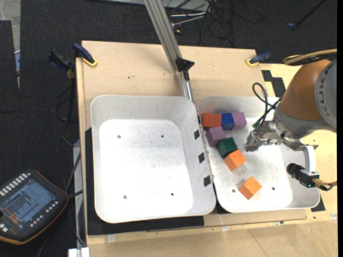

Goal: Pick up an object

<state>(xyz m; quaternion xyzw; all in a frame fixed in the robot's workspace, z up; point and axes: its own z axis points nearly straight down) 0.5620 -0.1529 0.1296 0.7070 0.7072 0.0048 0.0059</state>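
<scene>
Smooth white plastic bins [107,111], matt raw wood bench [134,63]

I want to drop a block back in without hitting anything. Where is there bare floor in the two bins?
The left bin floor is bare wall to wall. In the right bin, room lies between the lone orange cube and the near rim. Its far-left corner is crowded with blocks, the end effector beside them.

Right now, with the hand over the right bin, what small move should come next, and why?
Probably shift the hand a little toward the left bin and lower it over the orange block next to the green block. It hovers just beside that cluster, and nothing is seen between its fingers.
</scene>
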